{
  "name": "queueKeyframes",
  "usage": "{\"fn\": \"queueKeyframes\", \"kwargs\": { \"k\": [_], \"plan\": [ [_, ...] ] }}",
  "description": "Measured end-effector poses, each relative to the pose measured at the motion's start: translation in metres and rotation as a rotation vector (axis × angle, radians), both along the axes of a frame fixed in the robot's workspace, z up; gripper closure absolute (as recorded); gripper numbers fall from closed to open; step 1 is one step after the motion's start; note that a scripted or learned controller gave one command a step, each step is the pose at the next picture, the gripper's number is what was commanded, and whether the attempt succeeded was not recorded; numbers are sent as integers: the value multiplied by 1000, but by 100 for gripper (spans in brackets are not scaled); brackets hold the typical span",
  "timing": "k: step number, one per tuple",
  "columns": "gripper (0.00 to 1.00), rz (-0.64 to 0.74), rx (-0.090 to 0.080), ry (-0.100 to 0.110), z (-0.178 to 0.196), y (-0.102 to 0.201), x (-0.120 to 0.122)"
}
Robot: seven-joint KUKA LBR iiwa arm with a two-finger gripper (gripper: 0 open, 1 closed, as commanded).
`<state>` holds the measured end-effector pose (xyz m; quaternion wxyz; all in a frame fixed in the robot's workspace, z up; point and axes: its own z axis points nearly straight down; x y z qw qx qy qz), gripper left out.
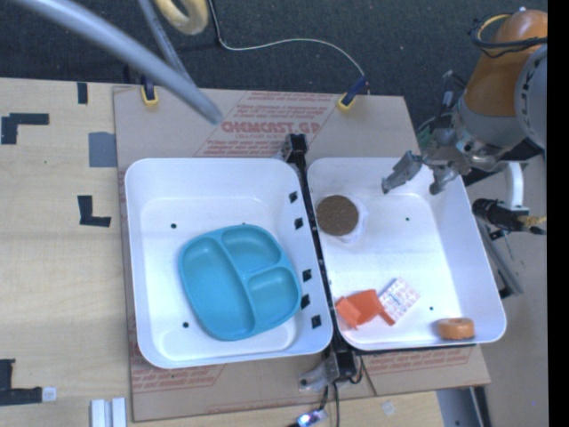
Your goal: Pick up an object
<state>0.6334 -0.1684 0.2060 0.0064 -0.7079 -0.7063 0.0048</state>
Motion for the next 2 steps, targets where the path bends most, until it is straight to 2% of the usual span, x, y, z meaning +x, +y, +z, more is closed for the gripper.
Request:
{"fn": "queueKeyframes", "kwargs": {
  "k": [1,2],
  "plan": [
    [0,4,-3,-14,9,1,3],
    [0,5,-3,-11,-46,9,9]
  ]
}}
